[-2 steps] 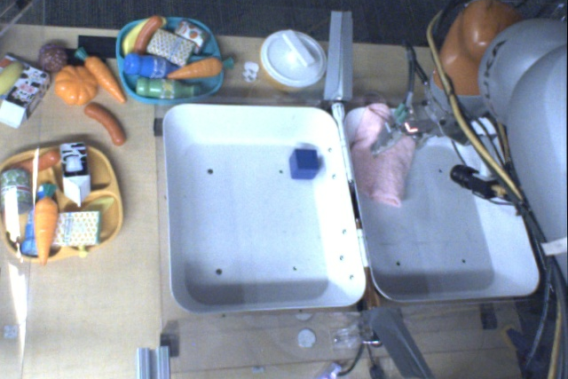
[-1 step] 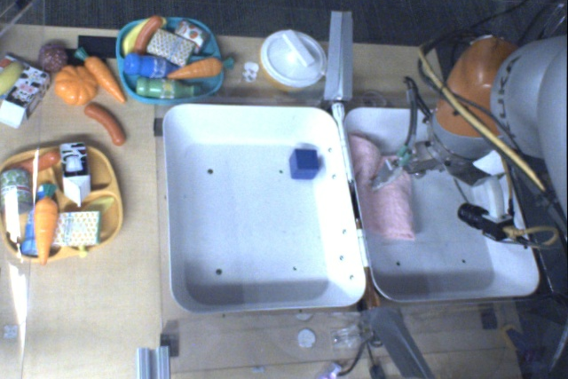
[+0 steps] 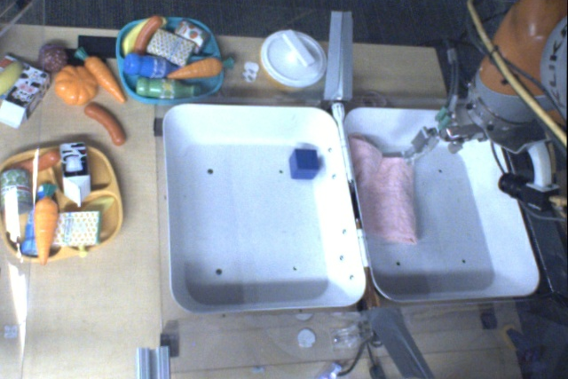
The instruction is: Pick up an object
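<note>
We see tool over right bin, near pink cloth; grip state: cannot tell; nothing lifted; pick not yet done

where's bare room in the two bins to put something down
Left bin: bare floor everywhere except by the blue cube near its upper right. Right bin: bare floor to the right of and below the pink cloth along its left wall. Crowded at its upper right, where the end effector reaches in.
</note>
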Robot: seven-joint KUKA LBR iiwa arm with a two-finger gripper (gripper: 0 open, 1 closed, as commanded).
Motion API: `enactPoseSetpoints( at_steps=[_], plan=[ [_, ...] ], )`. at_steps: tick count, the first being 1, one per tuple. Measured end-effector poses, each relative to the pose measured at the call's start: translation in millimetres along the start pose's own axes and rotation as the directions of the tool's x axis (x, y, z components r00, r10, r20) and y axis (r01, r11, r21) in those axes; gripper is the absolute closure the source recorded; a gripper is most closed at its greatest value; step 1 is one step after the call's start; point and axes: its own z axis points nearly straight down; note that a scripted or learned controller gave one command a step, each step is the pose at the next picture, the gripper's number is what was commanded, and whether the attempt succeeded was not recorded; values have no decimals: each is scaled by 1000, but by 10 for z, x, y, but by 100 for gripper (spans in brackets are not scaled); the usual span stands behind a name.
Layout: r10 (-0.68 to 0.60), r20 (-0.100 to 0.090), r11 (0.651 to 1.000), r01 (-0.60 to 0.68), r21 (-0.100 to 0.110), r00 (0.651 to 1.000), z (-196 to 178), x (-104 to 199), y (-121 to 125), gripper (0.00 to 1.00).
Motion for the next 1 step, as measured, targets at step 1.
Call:
enactPoseSetpoints(
  at_steps=[1],
  plan=[
    [-113,-1,994,113,-1,994,892,152,-99,0]
  ],
)
